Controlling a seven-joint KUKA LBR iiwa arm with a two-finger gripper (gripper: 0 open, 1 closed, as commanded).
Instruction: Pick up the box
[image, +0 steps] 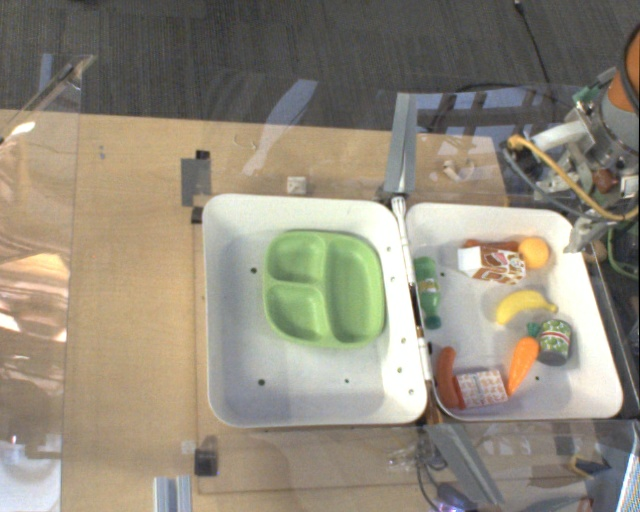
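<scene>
Meanwhile, the gripper (590, 232) hangs at the right bin's (600, 400) far corner, too blurred to read, well apart from the box (481, 386) lying flat near the front wall beside a sausage (447, 378).

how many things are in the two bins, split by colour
Green: 3 – green three-compartment plastic plate in the left bin, green plastic bottle, dark green can
Orange: 2 – round orange fruit, orange toy carrot
Yellow: 1 – yellow toy banana
Red/brown: 3 – brown and white carton, red sausage, small red patterned box
Total: 9
</scene>
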